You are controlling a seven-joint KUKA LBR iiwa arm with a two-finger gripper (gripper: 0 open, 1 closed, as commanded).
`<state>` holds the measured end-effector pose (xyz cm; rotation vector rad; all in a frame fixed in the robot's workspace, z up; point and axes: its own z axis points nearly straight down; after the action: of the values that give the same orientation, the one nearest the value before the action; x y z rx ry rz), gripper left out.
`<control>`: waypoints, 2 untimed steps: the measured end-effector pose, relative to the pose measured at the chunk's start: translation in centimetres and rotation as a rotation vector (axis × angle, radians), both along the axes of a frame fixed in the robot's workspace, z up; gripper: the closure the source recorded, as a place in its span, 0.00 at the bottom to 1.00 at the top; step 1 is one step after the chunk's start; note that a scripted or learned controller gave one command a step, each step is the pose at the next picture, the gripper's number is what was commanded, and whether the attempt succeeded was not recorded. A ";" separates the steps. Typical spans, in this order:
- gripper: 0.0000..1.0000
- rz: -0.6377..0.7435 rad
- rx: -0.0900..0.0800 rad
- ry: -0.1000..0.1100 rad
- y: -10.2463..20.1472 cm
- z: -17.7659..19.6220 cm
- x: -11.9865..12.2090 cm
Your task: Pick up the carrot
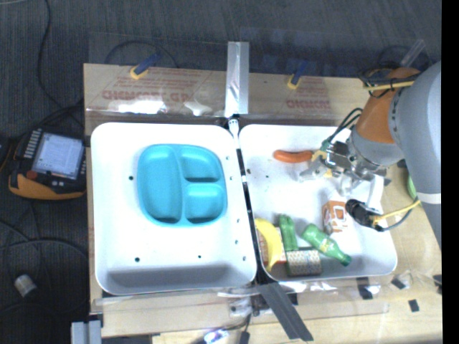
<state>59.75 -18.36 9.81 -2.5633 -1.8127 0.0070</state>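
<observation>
The carrot (292, 156) is a small orange piece lying flat near the back of the right bin (373, 264), close to the divider between the bins. My gripper (319, 163) reaches in from the right and sits low, just at the carrot's right end. The grey arm with its orange band (376, 117) stretches away behind it. From this angle I cannot make out whether the carrot is between the gripper's parts or merely beside them.
A blue divided plate (183, 181) lies in the left bin (115, 264). At the front of the right bin sit a yellow item (267, 240), a green item (287, 231), a green bottle (326, 242) and a grey block (305, 262). A small brown-and-white box (335, 216) lies near the gripper.
</observation>
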 end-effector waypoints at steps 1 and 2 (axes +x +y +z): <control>0.00 0.117 -0.003 -0.014 1.3 -0.8 -9.2; 0.00 -0.354 -0.003 0.001 4.2 1.0 -4.0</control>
<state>55.80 -14.12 10.83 -2.8439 -1.3335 0.0102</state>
